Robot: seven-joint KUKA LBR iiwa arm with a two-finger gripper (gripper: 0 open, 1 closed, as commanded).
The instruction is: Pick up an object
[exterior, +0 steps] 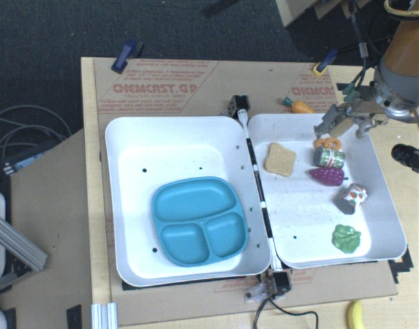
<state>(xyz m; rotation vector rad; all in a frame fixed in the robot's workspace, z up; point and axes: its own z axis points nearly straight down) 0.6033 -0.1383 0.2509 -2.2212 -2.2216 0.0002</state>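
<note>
The brown board point(196, 81) under the bins reads "CHEMCAST GP".

bins point(127, 184): smooth white plastic | tray point(199, 219): glossy blue plastic | bench point(161, 88): matt, probably cardboard

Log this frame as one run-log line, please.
phase: approach | gripper above right bin far edge, near orange item | nothing held | blue tray in left bin
</note>
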